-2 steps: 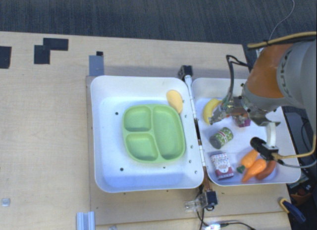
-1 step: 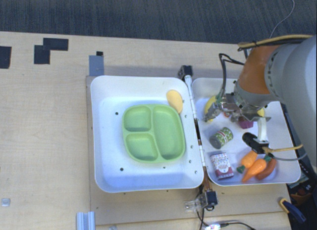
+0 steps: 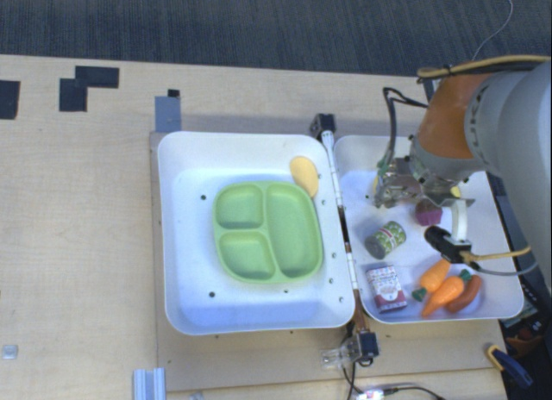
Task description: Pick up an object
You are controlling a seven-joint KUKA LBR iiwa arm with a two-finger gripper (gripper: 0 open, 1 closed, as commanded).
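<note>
My gripper hangs low over the back of the right bin, under the grey arm with its orange band. Just in front of it lies a small green-labelled can on its side. A purple item sits to the gripper's right, partly hidden by the wrist. Nearer the front are a red carton and two orange carrots, with a dark red item beside them. Nothing shows between the gripper and any of these.
The left bin holds a green divided plate and a yellow, lemon-like piece by its back right corner. A ridge separates the two bins. The arm covers the right bin's back right part.
</note>
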